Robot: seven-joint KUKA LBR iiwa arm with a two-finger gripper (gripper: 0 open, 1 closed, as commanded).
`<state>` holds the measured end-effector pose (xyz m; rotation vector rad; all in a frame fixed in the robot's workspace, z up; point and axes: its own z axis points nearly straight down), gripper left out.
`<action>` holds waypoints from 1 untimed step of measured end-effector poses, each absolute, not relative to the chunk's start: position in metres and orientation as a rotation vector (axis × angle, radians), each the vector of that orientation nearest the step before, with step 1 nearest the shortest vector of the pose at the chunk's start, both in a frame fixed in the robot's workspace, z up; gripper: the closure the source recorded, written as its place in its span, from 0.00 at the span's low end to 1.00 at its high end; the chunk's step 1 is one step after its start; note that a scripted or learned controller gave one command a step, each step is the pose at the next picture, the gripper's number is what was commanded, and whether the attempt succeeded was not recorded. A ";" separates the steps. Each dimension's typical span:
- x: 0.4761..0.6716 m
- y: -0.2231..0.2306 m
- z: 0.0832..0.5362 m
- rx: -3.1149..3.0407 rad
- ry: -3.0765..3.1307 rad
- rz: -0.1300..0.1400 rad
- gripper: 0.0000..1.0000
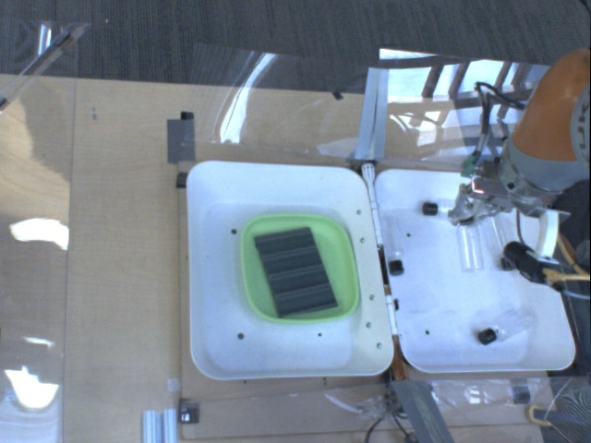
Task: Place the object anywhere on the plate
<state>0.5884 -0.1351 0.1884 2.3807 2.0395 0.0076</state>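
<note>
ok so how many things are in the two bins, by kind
green plate: 1
dark grey ridged block lying on the plate: 1
clear plastic tube in the right bin, under the gripper: 1
clear plastic item near the right bin's front edge, too faint to name: 1
total: 4

The arm (554,118) showed grey with an orange band above the wrist. Just left of the gripper (473,212), the right bin (416,340) was white. Well to the gripper's left, the other bin (212,340) was white too and carried a lime-green plate (251,284). A dark grey ribbed block (295,271), marked by crosswise ridges, sat on that plate. The bench (92,247) was pale wood.
</note>
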 end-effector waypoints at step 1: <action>0.588 -0.050 0.185 2.347 2.085 0.006 1.00</action>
